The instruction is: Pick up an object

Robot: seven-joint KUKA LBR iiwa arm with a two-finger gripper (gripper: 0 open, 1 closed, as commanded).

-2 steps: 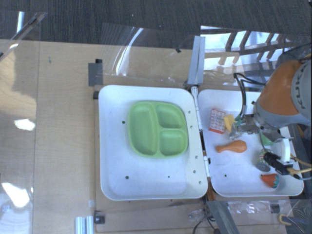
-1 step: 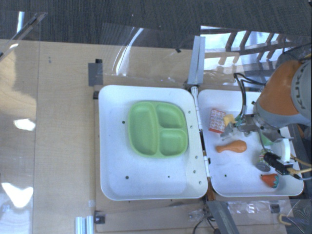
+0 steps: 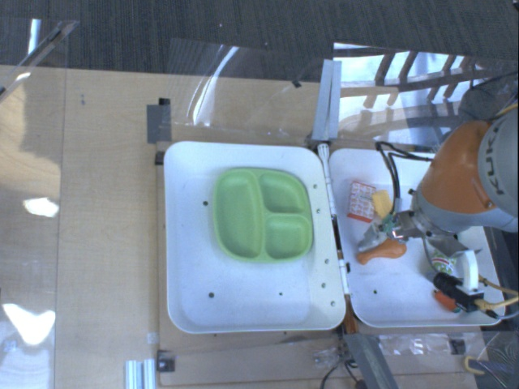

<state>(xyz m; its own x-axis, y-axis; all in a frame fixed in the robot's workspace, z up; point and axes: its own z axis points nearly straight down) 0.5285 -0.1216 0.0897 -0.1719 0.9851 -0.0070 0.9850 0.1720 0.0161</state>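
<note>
Two white bins sit side by side on the bench; the left bin [image 3: 186, 298] holds a green divided plate [image 3: 262, 215] in its upper middle, with bare white floor along its left wall and lower edge; the right bin [image 3: 389, 314] is crowded. The arm [image 3: 462, 181] reaches in from the right, its gripper [image 3: 383, 232] low over the right bin's left half, just beside the shared wall; whether it is apart or together, I cannot tell. An orange toy [image 3: 381, 252] lies touching or just under the gripper; a red-and-white packet [image 3: 362, 200] and a yellow piece [image 3: 382, 206] lie above it; a small orange object [image 3: 442, 299] sits by the bin's lower right edge.
</note>
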